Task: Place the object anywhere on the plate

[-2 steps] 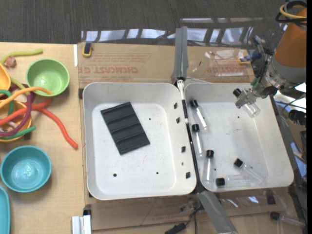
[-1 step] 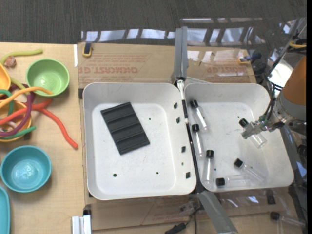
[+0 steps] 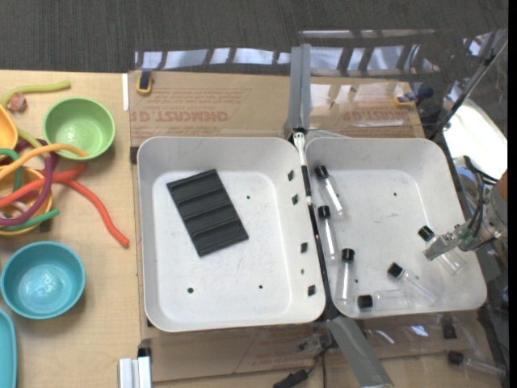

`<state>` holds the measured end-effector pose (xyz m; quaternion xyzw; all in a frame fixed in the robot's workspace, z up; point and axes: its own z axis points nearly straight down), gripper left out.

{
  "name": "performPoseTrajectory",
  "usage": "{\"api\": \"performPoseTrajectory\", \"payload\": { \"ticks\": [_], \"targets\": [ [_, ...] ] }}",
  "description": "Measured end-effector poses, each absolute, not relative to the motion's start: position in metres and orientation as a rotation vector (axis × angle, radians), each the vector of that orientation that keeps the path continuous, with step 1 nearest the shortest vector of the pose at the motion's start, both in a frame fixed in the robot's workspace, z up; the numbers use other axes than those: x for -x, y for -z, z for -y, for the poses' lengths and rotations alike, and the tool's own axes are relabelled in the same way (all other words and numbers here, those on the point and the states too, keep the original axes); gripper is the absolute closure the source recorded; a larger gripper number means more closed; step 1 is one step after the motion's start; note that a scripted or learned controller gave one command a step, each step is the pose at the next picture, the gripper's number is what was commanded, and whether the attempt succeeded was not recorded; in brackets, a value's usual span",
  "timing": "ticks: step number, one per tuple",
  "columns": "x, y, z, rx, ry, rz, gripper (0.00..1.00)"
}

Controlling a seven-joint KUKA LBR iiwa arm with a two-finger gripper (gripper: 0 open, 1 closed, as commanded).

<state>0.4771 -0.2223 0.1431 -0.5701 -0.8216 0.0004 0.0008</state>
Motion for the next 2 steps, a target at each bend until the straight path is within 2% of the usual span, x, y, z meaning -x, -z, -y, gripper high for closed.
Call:
{"api": "performPoseTrajectory", "payload": {
  "ticks": [1,2],
  "targets": [
    [-0.477,-0.108,0.222,1.961,-0.001,2.451,1.0],
    [-0.478,-0.213,0.222,2.013,-0.002,2.412,1.0]
  ]
}}
